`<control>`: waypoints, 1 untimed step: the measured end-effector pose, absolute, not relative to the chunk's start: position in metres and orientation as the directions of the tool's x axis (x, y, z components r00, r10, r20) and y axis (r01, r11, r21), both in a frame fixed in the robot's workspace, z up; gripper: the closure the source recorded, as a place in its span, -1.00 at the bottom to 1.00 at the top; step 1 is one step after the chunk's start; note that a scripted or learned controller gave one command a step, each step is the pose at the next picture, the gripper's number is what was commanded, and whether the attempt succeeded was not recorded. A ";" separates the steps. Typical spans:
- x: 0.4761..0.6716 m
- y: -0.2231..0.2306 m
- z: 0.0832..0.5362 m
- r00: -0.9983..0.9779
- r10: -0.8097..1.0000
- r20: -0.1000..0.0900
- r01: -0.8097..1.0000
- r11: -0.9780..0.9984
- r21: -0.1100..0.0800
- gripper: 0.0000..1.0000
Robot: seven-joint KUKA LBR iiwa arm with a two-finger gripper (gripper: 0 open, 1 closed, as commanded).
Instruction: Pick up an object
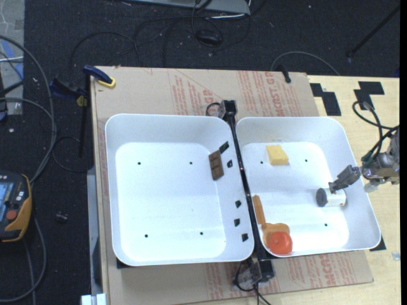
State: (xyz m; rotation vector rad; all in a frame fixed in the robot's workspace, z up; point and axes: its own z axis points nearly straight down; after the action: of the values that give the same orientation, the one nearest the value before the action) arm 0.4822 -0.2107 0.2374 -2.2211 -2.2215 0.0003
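We see red print on the cardboard (191, 94) under the two bins, but cannot read it. The pincer (346, 177) hangs over the right bin (362, 227); we cannot tell whether it is released or clenched. Just below it lies one white-grey roll (332, 197), seemingly touching. Farther left are one yellow block (276, 155) and one red-headed brush (275, 236). Well beyond, the left bin (121, 189) holds one brown bar (216, 166).
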 end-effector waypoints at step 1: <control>0.482 -0.211 0.237 0.000 1.000 0.000 1.000 0.000 0.000 -1.00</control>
State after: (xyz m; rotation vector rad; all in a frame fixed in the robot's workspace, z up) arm 0.4822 -0.2107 0.2374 -2.2212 -2.2215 0.0004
